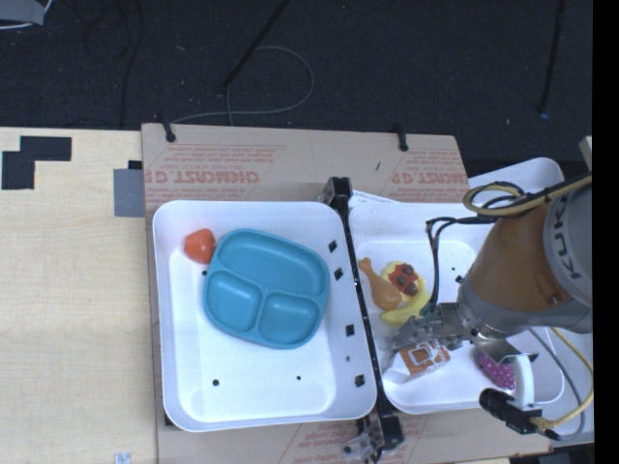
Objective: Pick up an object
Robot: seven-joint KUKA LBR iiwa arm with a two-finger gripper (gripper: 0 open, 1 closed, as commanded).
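The orange-patterned packet [424, 358] lies flat under the end effector [426, 332], whose state cannot be told; a centred, vertical descent is advised, clear of the toy food [392, 286].

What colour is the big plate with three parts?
Blue; the plate shows in the camera view, in the left bin.

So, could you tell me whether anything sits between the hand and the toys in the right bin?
Nothing visible does. The hand is already low in the right bin, right beside the small orange-and-white packet and the yellow toy pile.
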